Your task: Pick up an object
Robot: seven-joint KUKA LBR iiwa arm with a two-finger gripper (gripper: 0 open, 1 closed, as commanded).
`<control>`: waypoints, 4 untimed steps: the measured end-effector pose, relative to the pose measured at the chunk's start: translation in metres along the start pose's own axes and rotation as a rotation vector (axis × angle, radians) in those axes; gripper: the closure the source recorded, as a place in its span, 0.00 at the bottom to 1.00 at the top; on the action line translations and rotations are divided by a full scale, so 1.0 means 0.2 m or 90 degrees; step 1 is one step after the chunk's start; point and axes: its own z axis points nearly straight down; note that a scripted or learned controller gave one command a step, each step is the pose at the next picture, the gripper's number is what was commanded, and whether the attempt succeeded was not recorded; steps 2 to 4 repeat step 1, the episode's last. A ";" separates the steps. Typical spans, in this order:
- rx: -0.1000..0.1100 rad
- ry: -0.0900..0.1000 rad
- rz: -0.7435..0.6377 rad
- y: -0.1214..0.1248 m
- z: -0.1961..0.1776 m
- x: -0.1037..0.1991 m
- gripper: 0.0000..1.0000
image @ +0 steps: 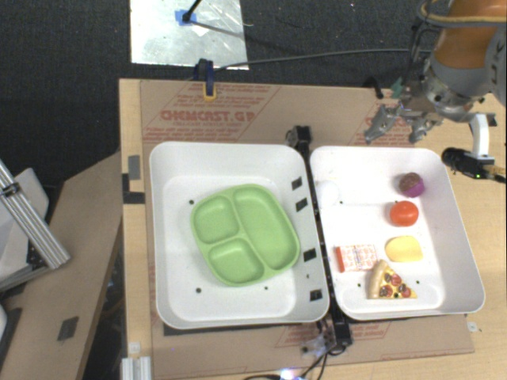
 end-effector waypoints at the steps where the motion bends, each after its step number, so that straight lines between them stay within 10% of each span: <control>1: -0.006 -0.001 -0.001 0.01 -0.03 0.00 0.00; 4: -0.006 -0.001 -0.001 0.01 -0.03 0.00 0.00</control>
